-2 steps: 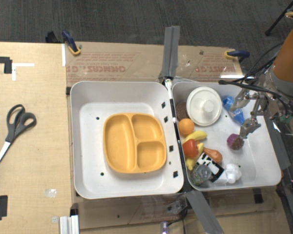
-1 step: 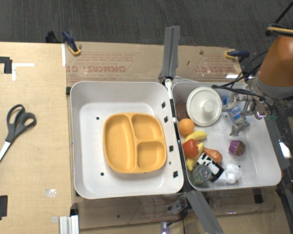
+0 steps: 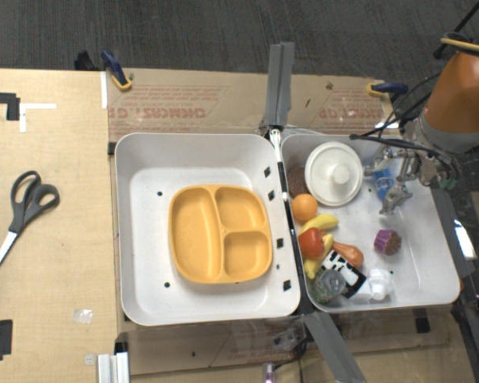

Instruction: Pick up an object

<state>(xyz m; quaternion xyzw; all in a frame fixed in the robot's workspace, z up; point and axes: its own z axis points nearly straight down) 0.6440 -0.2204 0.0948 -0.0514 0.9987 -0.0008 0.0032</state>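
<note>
Several small objects in right bin [image 3: 431, 290]: orange [image 3: 304, 207], purple cup [image 3: 387, 242]; fingers [image 3: 394, 200] state unclear.

The right bin [image 3: 431, 282] holds a loose cluster of small things. A round white lidded container [image 3: 334, 173] sits upright near its back left corner. Just in front of it lies an orange [image 3: 304, 207], then a yellow banana [image 3: 322, 223] touching a red tomato-like piece [image 3: 310, 242]. A carrot-coloured piece [image 3: 348, 253] rests beside a black-and-white item [image 3: 341, 271]. A purple cupcake-like piece [image 3: 387, 242] lies apart, toward the right. The left bin [image 3: 140, 238] carries a yellow divided plate [image 3: 220, 234], lying flat.
</note>
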